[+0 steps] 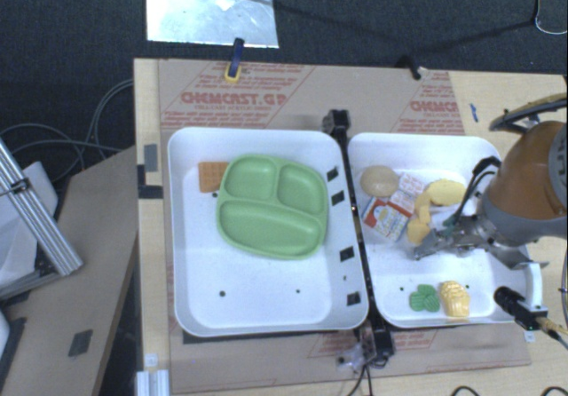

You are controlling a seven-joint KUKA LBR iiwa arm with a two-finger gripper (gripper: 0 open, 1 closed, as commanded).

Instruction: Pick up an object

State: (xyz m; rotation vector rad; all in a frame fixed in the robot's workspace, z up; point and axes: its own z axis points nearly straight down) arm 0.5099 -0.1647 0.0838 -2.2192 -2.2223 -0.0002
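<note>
The right bin holds several small objects. A beige round piece lies at its back left, with a red and white packet just in front of it. A yellow banana and a smaller yellow piece lie near the middle. A green item and a yellow corn cob rest by the front wall. My gripper reaches in from the right and sits low, just in front of the small yellow piece. Whether it touches that piece is unclear.
The left bin carries a green divided plate and an orange square beside it. A black divider with clips runs between the bins. The arm's grey and orange body covers the right bin's right side.
</note>
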